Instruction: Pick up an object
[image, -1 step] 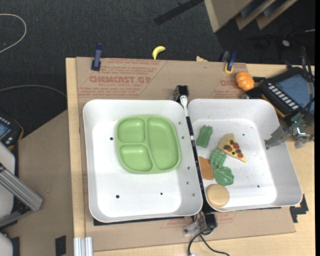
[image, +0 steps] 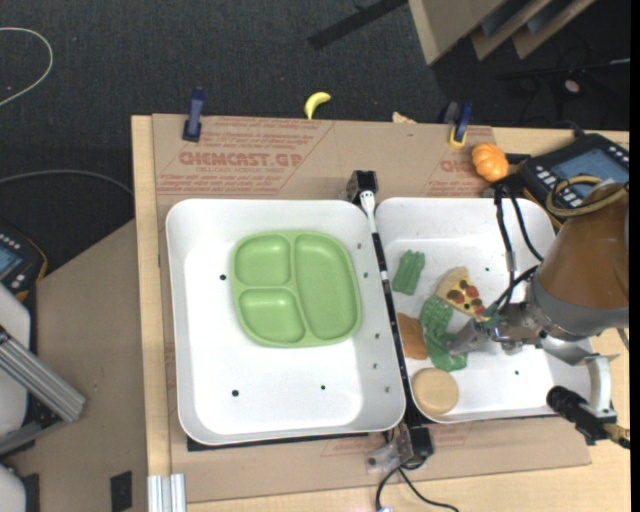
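- Reaching in from the right, the grey arm with its orange band lowers its hand (image: 478, 333) into the right bin (image: 520, 400), near the middle of that bin's floor.
- The hand points leftward, toward a cluster of toy food lying just to its left.
- Nearest the hand is a dark green ridged toy (image: 438, 322), touching or nearly touching its tip; its long axis runs roughly from upper left to lower right.
- A pizza slice (image: 460, 290) lies just above the hand, and a brown flat piece (image: 413, 336) sits beyond the green toy, farther left.
- A light green ridged piece (image: 408, 272) lies up and to the left, near the divide between the bins; a round tan disc (image: 436, 391) rests below and left, near the front wall.
- Whether the hand is apart, together or clamped on anything cannot be told; dark parts and cables blur it.
- The left bin (image: 200, 330) holds a green divided plate (image: 296, 288), well apart from the hand.
- The likely next move is a short one leftward onto the dark green toy.
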